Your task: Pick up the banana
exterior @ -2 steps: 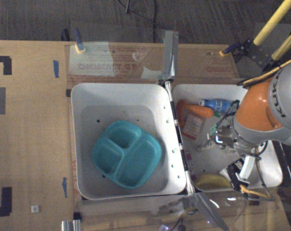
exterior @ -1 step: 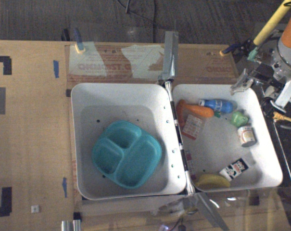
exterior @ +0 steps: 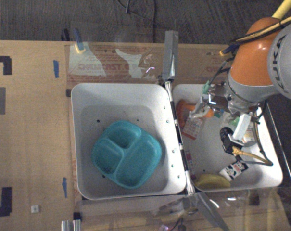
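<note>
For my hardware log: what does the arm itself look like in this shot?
The arm is grey with a rounded orange band above the wrist and part of dark lettering on its side. Thin cables trail beside it. The gripper is a metallic grey cluster with small dark fittings.

Dark grey carpet floor [exterior: 49,8]; tan bench top [exterior: 30,143], blue tape marks [exterior: 56,69]

Hand [exterior: 221,110] and right bin [exterior: 270,177] contents partly hidden under arm [exterior: 260,57]

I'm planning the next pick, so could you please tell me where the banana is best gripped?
Grip the banana across its middle, coming from above. It lies flat against the right bin's near wall, so side approaches look blocked.
</note>
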Motion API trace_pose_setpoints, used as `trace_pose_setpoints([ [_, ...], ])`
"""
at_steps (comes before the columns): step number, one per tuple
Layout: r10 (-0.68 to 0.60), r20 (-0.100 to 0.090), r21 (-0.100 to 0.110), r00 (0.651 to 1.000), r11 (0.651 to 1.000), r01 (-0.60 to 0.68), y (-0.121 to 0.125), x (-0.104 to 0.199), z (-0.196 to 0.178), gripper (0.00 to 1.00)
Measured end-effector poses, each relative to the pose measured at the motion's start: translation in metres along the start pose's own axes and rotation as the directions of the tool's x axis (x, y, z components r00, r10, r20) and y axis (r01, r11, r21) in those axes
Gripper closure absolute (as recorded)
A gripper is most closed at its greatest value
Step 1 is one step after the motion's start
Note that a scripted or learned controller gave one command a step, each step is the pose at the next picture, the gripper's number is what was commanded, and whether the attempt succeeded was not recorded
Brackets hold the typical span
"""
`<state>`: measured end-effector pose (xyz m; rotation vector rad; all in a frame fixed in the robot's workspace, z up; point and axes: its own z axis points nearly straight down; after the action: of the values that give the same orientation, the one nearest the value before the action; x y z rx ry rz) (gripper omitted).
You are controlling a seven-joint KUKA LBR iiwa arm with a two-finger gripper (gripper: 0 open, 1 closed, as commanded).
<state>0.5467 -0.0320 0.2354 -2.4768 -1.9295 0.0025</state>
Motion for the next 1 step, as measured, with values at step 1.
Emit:
trace_pose_setpoints([
  [1, -0.064, 0.000, -0.001, 0.998, 0.998, 0.064, -0.0504, -0.0770, 0.0363, 0.00],
])
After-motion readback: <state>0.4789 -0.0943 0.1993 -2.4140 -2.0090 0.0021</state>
